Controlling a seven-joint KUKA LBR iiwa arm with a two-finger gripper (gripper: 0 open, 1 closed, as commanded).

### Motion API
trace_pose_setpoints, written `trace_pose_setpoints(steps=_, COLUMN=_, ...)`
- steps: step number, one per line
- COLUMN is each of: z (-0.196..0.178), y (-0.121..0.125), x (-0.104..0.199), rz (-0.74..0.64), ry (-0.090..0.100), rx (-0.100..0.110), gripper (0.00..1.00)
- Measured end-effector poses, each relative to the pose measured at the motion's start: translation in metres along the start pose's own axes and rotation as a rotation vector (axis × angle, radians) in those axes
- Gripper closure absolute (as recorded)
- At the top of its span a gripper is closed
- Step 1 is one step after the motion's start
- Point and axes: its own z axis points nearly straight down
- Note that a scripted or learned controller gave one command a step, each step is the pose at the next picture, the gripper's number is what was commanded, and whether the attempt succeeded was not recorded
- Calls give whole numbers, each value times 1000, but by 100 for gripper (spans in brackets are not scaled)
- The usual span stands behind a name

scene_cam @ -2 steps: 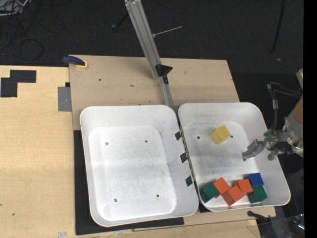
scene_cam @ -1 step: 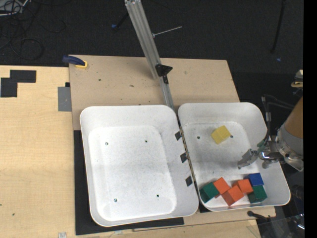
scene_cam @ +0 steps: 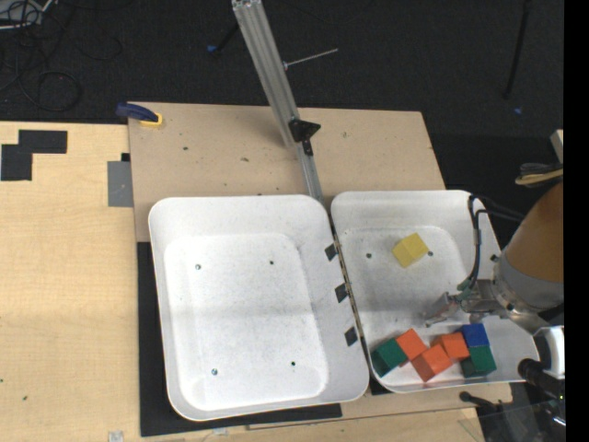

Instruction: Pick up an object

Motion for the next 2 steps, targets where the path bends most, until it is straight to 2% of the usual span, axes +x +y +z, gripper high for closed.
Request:
trace_pose_setpoints(steps=1, z=-11, y=0, x=-2, rz=7, ry=0, rx=0, gripper=100)
trace_pose_setpoints(steps=2, z=-57, y=5, x=5, rz=-2, ry=-1, rx=-3, gripper=100)
